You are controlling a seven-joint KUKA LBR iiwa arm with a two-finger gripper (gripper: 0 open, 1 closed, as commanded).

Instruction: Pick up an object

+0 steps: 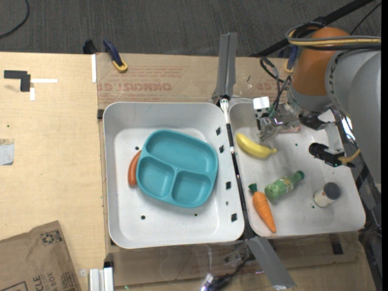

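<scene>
Two white bins sit side by side on the bench [48,162]. Filling much of the left bin [121,223] is a teal divided plate [177,168], with an orange sausage-shaped piece [132,170] tucked against its left rim. The grey arm [357,83] reaches over the right bin's [303,223] far right corner, its tool [267,126] low just beside the banana [255,147]; how far it is open cannot be told. Nearer the front edge lie a green bottle [283,185], a carrot [264,211] and a small grey-capped object [327,194].
</scene>
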